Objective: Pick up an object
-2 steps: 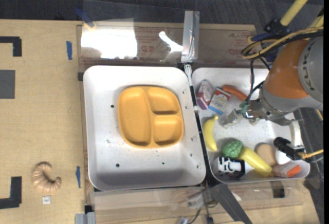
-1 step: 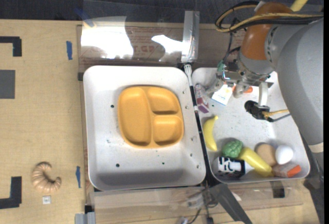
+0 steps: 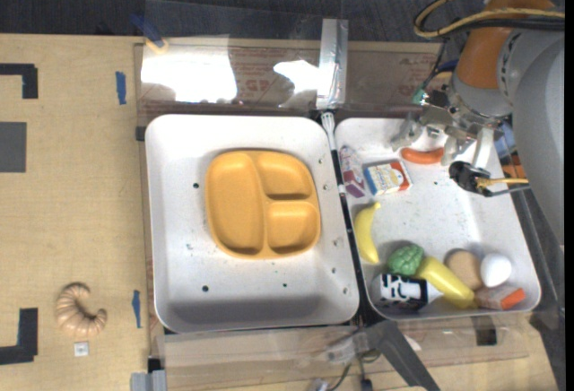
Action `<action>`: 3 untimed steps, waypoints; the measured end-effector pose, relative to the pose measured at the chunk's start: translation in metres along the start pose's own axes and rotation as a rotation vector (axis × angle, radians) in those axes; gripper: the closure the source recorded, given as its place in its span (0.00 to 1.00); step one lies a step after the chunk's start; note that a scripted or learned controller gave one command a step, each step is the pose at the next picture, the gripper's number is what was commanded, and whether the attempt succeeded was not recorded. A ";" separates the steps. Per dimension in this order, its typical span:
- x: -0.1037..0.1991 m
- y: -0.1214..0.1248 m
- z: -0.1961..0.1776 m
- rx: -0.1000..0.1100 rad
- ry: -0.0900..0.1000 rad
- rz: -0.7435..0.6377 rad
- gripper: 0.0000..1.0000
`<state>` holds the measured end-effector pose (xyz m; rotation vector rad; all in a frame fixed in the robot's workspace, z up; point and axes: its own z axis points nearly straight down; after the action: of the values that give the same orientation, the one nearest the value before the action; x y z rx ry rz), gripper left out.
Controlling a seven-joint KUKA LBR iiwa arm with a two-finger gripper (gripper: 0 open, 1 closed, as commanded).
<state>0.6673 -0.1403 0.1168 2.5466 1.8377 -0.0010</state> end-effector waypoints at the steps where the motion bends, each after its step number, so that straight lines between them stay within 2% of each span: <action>1: -0.016 -0.029 0.019 -0.028 0.007 -0.139 0.00; 2: 0.016 -0.072 0.022 -0.026 -0.003 -0.625 0.00; 3: -0.003 -0.138 0.023 -0.025 0.004 -0.365 0.00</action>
<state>0.5349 -0.1000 0.0934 2.1588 2.2560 0.0271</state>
